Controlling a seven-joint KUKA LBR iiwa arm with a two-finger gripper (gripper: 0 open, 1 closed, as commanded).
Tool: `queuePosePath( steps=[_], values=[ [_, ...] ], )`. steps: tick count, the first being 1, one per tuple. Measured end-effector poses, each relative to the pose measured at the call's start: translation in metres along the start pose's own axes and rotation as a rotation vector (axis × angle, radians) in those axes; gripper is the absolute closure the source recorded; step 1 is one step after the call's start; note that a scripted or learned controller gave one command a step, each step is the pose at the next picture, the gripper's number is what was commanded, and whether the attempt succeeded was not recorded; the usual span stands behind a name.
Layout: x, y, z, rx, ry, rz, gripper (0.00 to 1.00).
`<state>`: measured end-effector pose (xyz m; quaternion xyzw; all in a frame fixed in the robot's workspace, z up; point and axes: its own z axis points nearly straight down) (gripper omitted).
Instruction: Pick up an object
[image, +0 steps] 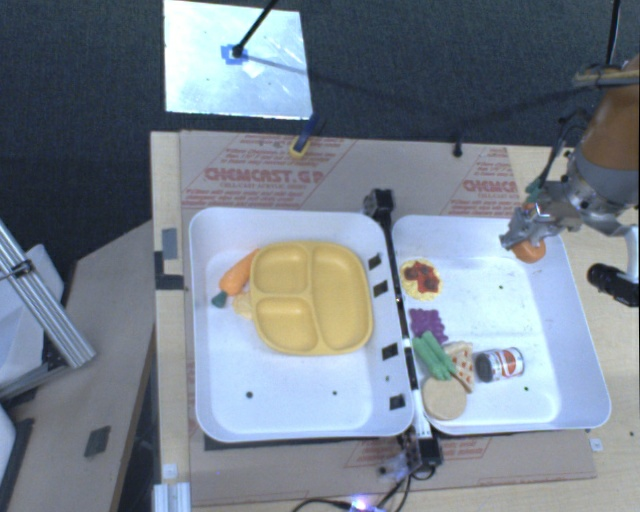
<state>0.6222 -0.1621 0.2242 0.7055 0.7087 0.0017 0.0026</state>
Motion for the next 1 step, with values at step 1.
queuePosePath(
  steps=[1],
  values=[
    [0.0447, -0.0359, -0.0068, 0.006, 0.003, -0.003, 1.00]
  ],
)
